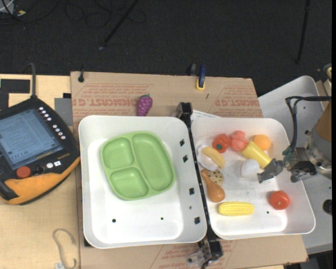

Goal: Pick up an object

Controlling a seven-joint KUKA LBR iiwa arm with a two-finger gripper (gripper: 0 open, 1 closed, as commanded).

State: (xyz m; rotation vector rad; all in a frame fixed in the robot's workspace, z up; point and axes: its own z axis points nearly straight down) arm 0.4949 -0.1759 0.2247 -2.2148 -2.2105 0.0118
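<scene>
Reaching low over right shallow white plastic bin (302, 220), nothing gripped yet

Approach step in hand, judged from layout: left shallow white plastic bin (95, 217) bearing green three-compartment plastic tray (138, 165); grey two-finger gripper (284, 169) entering from right, fingers spread apart with nothing between them, dark fingertip (267, 175) just beside small white rounded toy (249, 168). Nearest candidate: yellow wedge-shaped toy block (256, 153), lying in upper middle of right bin, long axis running diagonally from upper left to lower right, lower end pointing toward gripper. Next move probably calling for a shift up-left, alignment across that diagonal, descent, then closure. Also nearby: yellow plastic corn cob (236, 208), long axis left to right; red round toy tomato (279, 199)
</scene>
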